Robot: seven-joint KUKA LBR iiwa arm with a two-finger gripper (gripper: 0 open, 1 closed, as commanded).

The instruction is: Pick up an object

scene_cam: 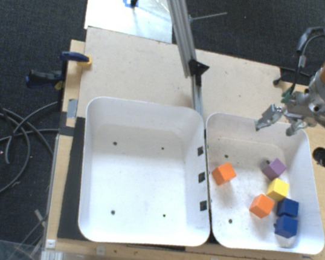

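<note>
My gripper [281,123] hangs open over the far edge of the right bin [237,239], with nothing between its fingers. Below it in that bin lie several blocks: an orange block [223,173] near the bin's left wall, a purple block [274,168], a yellow block [277,189], a second orange block [262,206], and two blue blocks [288,207] [286,225] against the right wall. The purple block is the nearest to the gripper, a short way toward the front of it.
The left bin [101,110] stands beside the right one, sharing a divider with black tabs [201,176]. A slanted metal pole [186,35] crosses the bench behind the bins. Clamps [57,79] and cables [3,132] lie off the bench's left side.
</note>
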